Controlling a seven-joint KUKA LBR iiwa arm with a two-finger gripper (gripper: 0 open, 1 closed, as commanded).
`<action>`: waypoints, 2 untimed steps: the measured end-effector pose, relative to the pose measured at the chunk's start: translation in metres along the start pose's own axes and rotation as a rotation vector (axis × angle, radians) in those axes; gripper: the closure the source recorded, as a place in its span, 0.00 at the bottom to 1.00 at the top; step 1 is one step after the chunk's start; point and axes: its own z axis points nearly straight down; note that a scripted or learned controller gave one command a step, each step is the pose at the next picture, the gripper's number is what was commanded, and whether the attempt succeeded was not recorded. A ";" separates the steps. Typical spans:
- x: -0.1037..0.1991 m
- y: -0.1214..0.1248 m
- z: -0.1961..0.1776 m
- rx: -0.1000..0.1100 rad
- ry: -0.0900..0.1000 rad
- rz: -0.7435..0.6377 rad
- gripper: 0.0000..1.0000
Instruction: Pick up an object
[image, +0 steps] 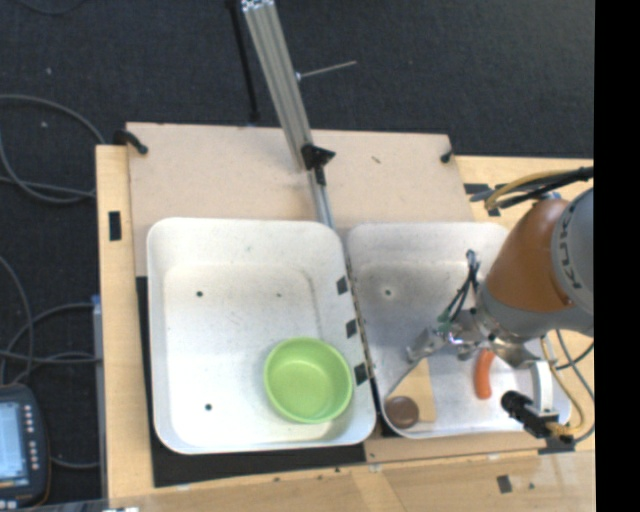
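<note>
Pincer (428, 343): low in right bin, just under grey wrist; finger gap unreadable at this slant, so open or closed cannot tell; nothing seen between fingers.
Wrist: orange band (528, 262) above, arm reaching in from right, covering much of right bin's far side.
Nearest candidates: tan wedge-shaped piece (417, 390) directly below pincer, near but apparently not touching; brown round disc (401, 410) at wedge's lower left corner, touching or overlapping it, cannot tell which.
Next out: orange stick-like object (483, 375), just right of wedge, upright-ish along bin floor, close under wrist.
Further out: white-and-black item (535, 400) at right bin's lower right corner, identity unclear.
Right bin (400, 250): upper half bare floor.
Left bin (200, 250): green bowl (308, 379) near lower right corner, well apart from pincer, across divider.
Step, judged: approach or descent over wedge and disc cluster; grasp not yet confirmed.
Next move, judged: needs centring over one item, likely wedge or disc, then full descent to bin floor, closing, straight lift.
Risk, judged: flat wedge lying flush, hard to get fingers under; disc crowding it, possible double contact or slip.
</note>
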 end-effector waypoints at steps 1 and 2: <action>0.000 0.001 -0.011 -0.005 0.001 0.005 1.00; -0.001 0.010 -0.057 -0.007 0.001 -0.005 1.00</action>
